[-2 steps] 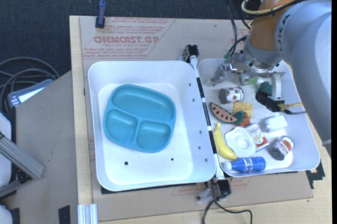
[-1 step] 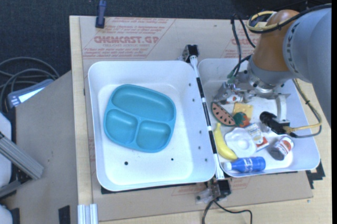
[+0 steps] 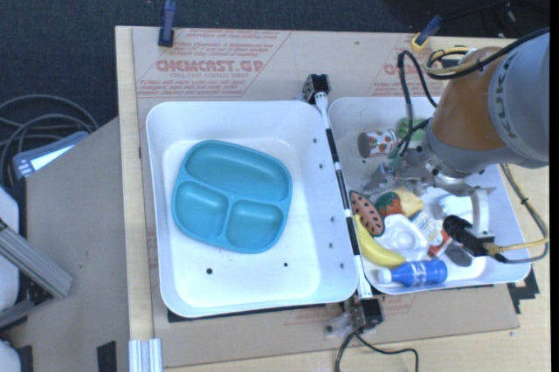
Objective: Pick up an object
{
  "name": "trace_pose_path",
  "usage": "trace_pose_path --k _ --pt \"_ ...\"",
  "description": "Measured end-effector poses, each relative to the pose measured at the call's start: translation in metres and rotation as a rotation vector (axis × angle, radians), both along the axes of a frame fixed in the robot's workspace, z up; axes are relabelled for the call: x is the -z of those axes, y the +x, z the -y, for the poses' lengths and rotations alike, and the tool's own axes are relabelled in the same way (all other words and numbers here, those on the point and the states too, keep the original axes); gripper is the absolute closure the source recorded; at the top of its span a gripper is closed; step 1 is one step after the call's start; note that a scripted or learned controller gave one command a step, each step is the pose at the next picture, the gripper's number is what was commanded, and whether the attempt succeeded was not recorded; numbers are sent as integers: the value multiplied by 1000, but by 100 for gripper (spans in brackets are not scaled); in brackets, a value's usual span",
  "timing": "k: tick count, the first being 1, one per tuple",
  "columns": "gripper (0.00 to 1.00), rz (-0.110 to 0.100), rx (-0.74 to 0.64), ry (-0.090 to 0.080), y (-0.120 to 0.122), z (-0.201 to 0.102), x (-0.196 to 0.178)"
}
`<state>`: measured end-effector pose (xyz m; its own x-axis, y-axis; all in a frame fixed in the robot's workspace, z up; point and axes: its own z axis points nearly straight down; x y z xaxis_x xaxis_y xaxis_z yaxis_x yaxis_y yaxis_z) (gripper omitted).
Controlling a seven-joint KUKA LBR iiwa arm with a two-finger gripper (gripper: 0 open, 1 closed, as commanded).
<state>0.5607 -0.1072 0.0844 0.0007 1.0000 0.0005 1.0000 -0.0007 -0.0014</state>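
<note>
The bench (image 3: 218, 69) bore two white bins, the left bin (image 3: 166, 187) holding a blue divided plate (image 3: 231, 196), while the arm (image 3: 489, 113) hung over the crowded right bin (image 3: 515, 270), its grip hidden beneath it, where the banana (image 3: 377, 246), probably light and firm, looked best grasped mid-length.

Divided plate (image 3: 231, 206) lies in left bin (image 3: 166, 121); banana (image 3: 377, 248) in right bin (image 3: 349, 113)
</note>
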Motion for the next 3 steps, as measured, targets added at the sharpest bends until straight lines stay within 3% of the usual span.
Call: trace_pose_path --k 1,2,3 --pt "100 2 1 -1 0 0 -10" --pt "0 2 1 -1 0 0 -10" --pt "0 0 0 1 -20 -14 0"
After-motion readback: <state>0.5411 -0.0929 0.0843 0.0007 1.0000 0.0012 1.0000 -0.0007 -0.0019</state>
